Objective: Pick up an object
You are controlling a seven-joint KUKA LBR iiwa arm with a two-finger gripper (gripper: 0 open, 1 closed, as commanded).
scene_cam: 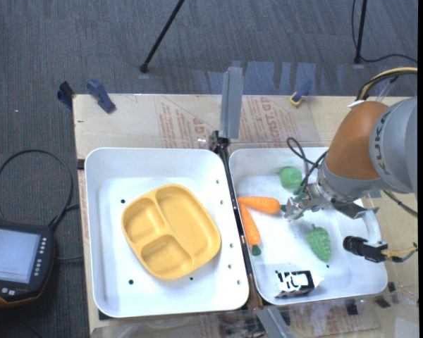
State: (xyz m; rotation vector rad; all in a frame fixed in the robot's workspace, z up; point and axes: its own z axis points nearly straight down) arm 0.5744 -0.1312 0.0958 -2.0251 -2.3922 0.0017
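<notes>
Over at the 9 o'clock edge of the shot, a grey handheld control pendant with a pale screen (13,259) sits on the dark carpet, cable looping up behind it. Next along is the left shallow white bin (102,167), and smack in its middle lies a yellow plastic divided plate with three compartments (170,229), turned a bit off square. A grey upright post (231,111) stands at 12 o'clock from the seam where the two bins meet.

Moving into the right shallow white bin (366,277): two orange toy carrots. One long orange carrot (249,225) runs along the bin's left wall, pointing toward 6 o'clock, and a shorter orange carrot (261,204) lies crosswise, its tip aimed at 3 o'clock, right toward the gripper. A small round light-green ball-like thing (291,177) sits at about 12 o'clock from the gripper, close by. A bumpy dark-green plastic lump, maybe a toy vegetable (319,243), lies at roughly 5 o'clock from the gripper, near but apart. Down at the bin's 6 o'clock edge there's a black-and-white printed tag or card (295,281).

The two-finger gripper (296,208) is down low in the right bin, just beside the short carrot's tip. Whether the fingers are apart or together, can't tell, too small and cluttered with cables. Nothing visibly sits between them.
</notes>
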